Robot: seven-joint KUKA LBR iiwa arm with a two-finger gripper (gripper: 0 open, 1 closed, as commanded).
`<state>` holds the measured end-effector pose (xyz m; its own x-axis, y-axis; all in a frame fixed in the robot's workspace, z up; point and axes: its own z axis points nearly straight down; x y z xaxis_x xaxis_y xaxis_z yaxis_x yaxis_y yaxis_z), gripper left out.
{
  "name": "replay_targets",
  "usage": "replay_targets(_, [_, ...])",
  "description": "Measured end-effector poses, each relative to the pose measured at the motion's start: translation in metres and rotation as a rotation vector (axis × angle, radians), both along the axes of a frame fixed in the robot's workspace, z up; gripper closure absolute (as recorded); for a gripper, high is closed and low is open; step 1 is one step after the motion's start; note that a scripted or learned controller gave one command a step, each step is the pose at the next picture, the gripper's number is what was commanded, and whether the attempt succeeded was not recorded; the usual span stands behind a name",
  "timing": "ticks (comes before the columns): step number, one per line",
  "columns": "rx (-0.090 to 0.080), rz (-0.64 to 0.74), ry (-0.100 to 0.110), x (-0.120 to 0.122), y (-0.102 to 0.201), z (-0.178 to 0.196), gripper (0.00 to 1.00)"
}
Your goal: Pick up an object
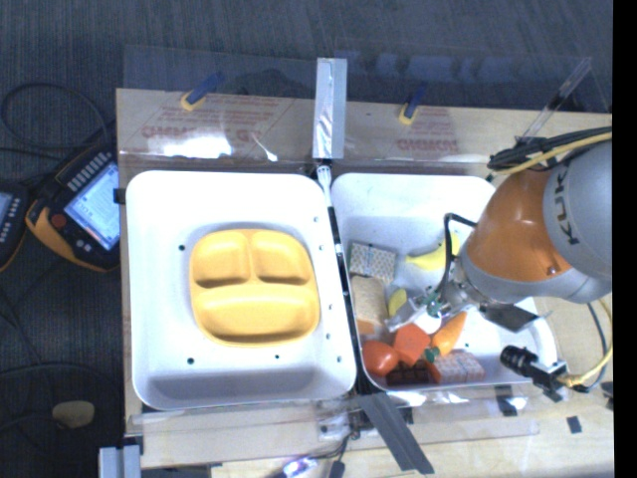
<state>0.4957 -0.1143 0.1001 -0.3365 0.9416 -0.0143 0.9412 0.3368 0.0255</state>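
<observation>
Toys (413,347) heaped in the right bin (398,199), gripper (430,305) low among them.
Its grip cannot be told. Yellow tray (255,283) sits in the left bin (159,207).

From my remote station, I saw two bins side by side. A divided tray (255,284) lay in the left bin (149,366). A heap of toy food (413,342) sat in the right bin's (398,192) near-left part, under the arm (542,237).

The arm (587,212) carries the letters "KU", cut off at the edge. Red print on the plastic sheet (204,127) seems too faint to read.
</observation>
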Motion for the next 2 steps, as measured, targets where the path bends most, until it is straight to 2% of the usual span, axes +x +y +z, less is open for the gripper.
replay_targets(1, [0.005, -0.038, 0.035, 0.056, 0.013, 0.031, 1.00])
replay_targets(2, [0.006, 0.041, 0.035, 0.046, 0.033, 0.080, 1.00])
